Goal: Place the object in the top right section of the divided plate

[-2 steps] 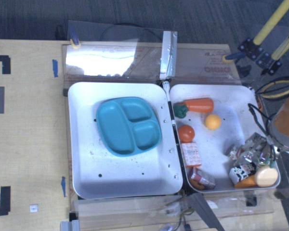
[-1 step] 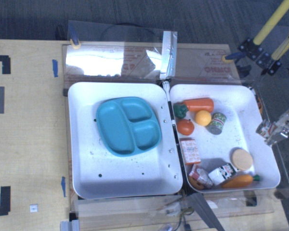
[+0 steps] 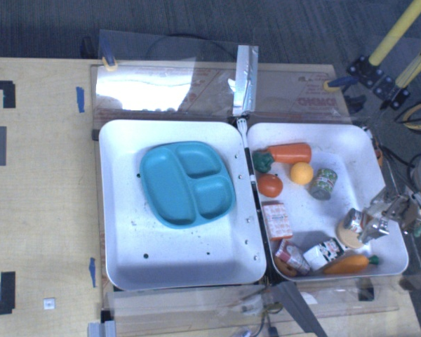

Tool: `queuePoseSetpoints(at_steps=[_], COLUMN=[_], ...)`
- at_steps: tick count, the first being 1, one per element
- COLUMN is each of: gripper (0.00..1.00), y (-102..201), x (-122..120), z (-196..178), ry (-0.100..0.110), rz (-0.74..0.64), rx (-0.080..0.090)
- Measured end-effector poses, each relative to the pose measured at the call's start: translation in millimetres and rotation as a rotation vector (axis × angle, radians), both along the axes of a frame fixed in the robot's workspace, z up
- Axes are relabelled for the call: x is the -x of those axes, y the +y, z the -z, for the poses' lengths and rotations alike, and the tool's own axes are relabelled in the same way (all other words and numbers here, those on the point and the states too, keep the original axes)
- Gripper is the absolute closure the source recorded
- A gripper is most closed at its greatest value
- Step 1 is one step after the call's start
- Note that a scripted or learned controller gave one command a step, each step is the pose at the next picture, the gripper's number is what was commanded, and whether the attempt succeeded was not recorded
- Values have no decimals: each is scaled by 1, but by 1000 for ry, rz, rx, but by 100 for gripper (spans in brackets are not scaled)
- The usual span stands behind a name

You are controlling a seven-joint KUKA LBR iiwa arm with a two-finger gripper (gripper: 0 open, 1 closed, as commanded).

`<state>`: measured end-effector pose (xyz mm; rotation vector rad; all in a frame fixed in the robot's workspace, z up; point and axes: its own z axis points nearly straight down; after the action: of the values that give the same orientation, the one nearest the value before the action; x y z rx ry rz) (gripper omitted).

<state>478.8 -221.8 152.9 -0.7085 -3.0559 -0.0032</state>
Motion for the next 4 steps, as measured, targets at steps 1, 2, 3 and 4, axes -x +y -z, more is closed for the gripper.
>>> queuePoseSetpoints(at_steps=[1,2,3,4], gripper=[100,100,100,100], y=[-1,-2,15,-2], x=[-37,-17,-61,-1], z=[42,49,53,23], ry=[-9,-52,-43,-6], rz=[-75,-166,96,-150], rx=[4,20,16,3])
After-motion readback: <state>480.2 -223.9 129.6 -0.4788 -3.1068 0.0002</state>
